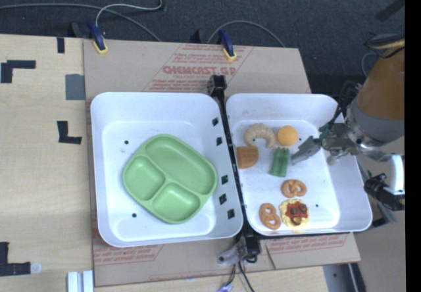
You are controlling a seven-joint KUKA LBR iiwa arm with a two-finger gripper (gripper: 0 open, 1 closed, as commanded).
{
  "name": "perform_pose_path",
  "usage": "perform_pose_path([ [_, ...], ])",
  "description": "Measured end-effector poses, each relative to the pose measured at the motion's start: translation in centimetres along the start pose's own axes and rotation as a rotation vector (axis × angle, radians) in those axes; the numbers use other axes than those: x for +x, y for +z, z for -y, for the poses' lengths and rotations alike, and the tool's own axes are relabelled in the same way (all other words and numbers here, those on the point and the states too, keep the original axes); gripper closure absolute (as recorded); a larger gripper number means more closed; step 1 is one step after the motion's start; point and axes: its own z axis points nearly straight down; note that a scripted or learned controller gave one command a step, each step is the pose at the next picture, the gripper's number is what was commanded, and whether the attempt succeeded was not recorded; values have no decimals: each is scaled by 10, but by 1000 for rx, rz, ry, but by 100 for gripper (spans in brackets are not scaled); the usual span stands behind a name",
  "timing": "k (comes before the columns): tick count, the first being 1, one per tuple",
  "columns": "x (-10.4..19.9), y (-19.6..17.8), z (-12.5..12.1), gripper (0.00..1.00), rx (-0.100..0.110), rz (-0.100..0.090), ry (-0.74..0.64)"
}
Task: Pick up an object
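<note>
1. Gripper [304,150] sits over the right bin [329,108], reaching in from your right; you can see one grey finger slanting down toward the toy food, but whether the fingers are parted or closed cannot be told, and nothing shows between them.
2. Your nearest candidates lie just left of it: a green pickle [280,162], an orange ball [287,135] and a croissant [259,134].
3. Look further left for a brown bread piece [247,156] by the bin wall.
4. Toward the front edge you have two pretzels [293,188] [268,216] and a small pizza [295,212].
5. Your left bin [108,113] holds a green divided plate [170,178].
</note>
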Motion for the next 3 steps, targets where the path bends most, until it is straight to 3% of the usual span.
perform_pose_path([
  [1, 7, 127, -49, 0, -9, 2, -1],
  [2, 6, 118, -49, 100, -9, 4, 0],
  [3, 70, 30, -35, 100, -2, 0, -1],
])
